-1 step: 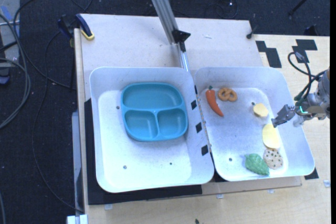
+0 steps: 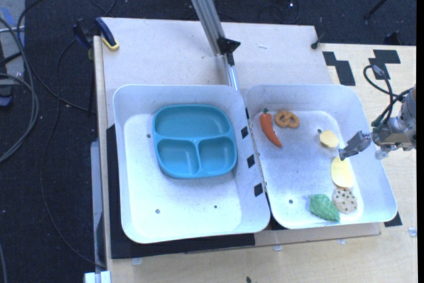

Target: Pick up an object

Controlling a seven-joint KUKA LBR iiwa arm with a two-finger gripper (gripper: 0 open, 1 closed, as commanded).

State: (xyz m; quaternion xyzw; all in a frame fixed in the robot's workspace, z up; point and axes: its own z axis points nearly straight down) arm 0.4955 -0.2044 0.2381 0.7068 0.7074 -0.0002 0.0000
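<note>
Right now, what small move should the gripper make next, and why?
Probably ease the gripper down toward the yellow disc just below it in the right bin: nothing shows between its fingers, and that piece lies closest.

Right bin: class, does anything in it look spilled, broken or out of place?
Nothing stands out. The carrot, pretzel, cookie and green leaf lie apart and whole on the right bin floor.
</note>
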